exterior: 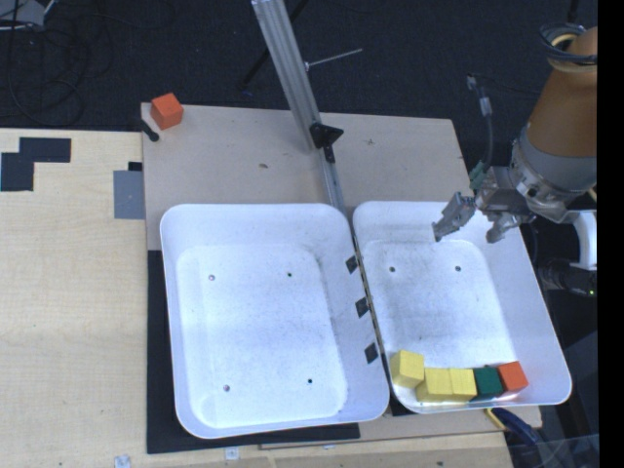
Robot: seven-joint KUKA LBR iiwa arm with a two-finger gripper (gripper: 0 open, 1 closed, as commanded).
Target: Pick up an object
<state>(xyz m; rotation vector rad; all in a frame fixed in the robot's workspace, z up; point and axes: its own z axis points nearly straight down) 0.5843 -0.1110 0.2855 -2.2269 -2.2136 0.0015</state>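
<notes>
Dark floor and stray cables lie beyond the tabletop (234, 154), which carries two white bins side by side. Left bin (255, 320) has nothing I can pick. Right bin (458, 300) holds the blocks, all bunched along its near edge: a yellow block (408, 367) at the left, two more yellow ones (449, 383) beside it, then a green block (487, 380) and an orange block (512, 374) toward the near right corner. Another orange cube (167, 110) sits far off at the tabletop's far left, outside both bins.

My tool (478, 217) hangs over the far edge of the right bin, fingers spread, nothing between them. It is well apart from the blocks.

I judge this to be the approach step, with no grasp begun. Next I need to travel toward the near edge and come down over one block. The lone yellow one at the left looks easiest, since its neighbours touch each other and the bin wall crowds them.
</notes>
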